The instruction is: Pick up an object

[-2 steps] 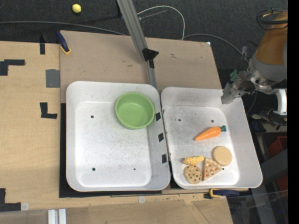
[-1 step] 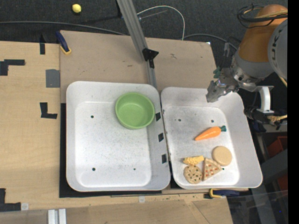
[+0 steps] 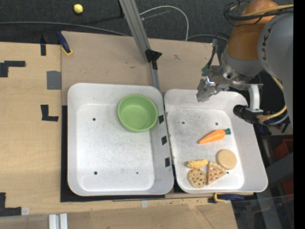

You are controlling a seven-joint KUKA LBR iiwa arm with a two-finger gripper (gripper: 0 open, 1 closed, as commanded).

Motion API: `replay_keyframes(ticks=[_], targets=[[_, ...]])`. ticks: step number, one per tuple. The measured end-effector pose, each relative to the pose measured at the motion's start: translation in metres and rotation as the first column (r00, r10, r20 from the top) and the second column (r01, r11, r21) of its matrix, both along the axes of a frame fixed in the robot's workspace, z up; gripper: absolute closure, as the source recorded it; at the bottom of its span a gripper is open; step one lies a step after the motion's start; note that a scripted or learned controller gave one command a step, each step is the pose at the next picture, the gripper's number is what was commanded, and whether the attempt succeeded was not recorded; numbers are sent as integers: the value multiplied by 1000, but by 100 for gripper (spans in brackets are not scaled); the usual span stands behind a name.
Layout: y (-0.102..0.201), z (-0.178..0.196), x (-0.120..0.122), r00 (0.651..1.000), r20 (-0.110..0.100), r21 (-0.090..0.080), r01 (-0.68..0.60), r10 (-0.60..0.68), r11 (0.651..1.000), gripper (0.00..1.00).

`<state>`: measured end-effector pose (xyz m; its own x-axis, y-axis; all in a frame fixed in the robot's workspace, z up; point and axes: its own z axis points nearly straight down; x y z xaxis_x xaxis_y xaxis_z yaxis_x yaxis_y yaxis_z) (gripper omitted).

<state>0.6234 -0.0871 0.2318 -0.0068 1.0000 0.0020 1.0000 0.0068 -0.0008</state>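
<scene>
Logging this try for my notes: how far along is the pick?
Nothing is picked yet. The gripper hangs over the right bin's far edge. The carrot, cookie and other toy foods lie in that bin, and the green bowl sits in the left bin. Approach, grasp and lift remain.

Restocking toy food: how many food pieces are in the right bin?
5: carrot mid-bin, round cookie below it, corn, cracker and pizza slice clustered near the front edge.

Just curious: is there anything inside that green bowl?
The green bowl in the left bin shows only its bare green inside. The near wall hides a sliver of the bottom.
</scene>
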Motion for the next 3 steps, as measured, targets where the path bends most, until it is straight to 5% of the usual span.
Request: replay_keyframes(ticks=[3], targets=[[176, -18, 0, 1000, -1, 1, -2, 2, 1000, 100]])
